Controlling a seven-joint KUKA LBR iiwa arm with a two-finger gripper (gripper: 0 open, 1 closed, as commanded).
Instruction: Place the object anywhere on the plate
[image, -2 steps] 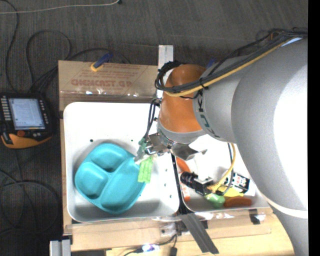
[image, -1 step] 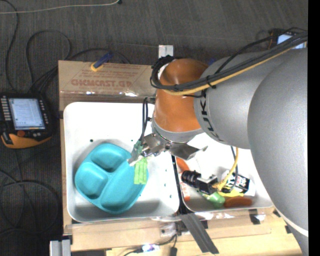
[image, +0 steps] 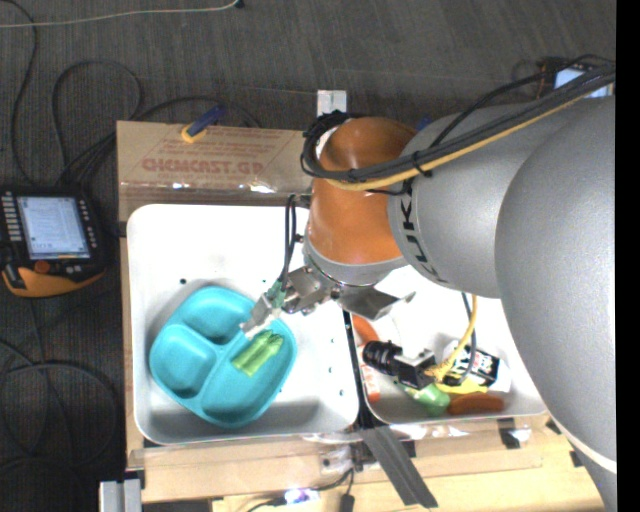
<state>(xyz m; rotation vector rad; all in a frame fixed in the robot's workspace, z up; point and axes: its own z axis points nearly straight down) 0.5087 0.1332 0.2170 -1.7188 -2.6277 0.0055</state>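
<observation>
The divided teal plate (image: 200, 365) sits in the left bin (image: 160, 250) and serves as the reference. A green object (image: 260, 353), seemingly a bundle of bean-like sticks, lies in the plate's right-hand compartment, touching its floor and close to the right rim. Its long axis runs diagonally, the lower end pointing to the plate's middle divider and the upper end toward the gripper. Judged by appearance, it is light, fairly stiff plastic with a smooth skin that may slip; a hold across the narrow width at mid-length would serve best. The gripper (image: 268, 306) stands just above the object's upper end, over the plate's upper right rim; whether the claw is spread or closed cannot be told, and nothing shows between it. Beyond the plate's right side, the right bin (image: 520, 395) holds mixed items. The object appears already placed.
</observation>
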